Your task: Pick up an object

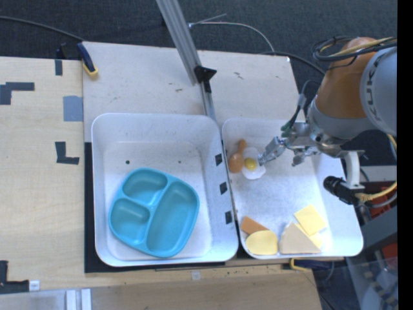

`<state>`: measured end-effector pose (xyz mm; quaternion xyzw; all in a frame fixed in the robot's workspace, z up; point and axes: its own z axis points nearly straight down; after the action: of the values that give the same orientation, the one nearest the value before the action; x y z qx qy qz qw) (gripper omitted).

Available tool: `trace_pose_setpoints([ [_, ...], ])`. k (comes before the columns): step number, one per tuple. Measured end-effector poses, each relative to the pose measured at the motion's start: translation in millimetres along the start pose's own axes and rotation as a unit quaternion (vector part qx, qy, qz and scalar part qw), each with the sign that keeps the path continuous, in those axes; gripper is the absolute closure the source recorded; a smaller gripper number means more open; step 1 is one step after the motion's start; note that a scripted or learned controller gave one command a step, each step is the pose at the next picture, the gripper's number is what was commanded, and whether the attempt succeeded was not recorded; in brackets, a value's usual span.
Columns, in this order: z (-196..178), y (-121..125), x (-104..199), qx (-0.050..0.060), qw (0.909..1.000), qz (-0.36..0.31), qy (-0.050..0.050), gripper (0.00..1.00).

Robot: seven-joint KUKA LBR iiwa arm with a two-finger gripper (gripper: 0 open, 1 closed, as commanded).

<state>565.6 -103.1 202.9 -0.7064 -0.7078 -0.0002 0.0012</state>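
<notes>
Nearest, yellow cheese wedges (303, 231) and an orange piece (253, 225) lie along the right bin's (335, 234) front edge. Farther back, my fingers (270, 152) reach a fried egg (251, 167) beside a brown pear (237, 160); their spread I cannot tell.

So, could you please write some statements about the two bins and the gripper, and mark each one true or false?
1. The blue divided plate lies in the left bin. True.
2. The fried egg toy lies in the left bin. False: it lies in the right bin, near its upper left part.
3. The gripper is above the right bin, close beside the fried egg toy. True.
4. The yellow cheese pieces lie at the far edge of the right bin. False: they lie near its front edge.
5. The blue divided plate holds food. False: its compartments hold nothing.
</notes>
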Motion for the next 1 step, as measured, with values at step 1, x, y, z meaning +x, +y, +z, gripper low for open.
trace_pose_setpoints([
  [1, 50.4, 40.8, -22.8, 0.001, 1.0, 0.001, -0.002, 0.0],
])
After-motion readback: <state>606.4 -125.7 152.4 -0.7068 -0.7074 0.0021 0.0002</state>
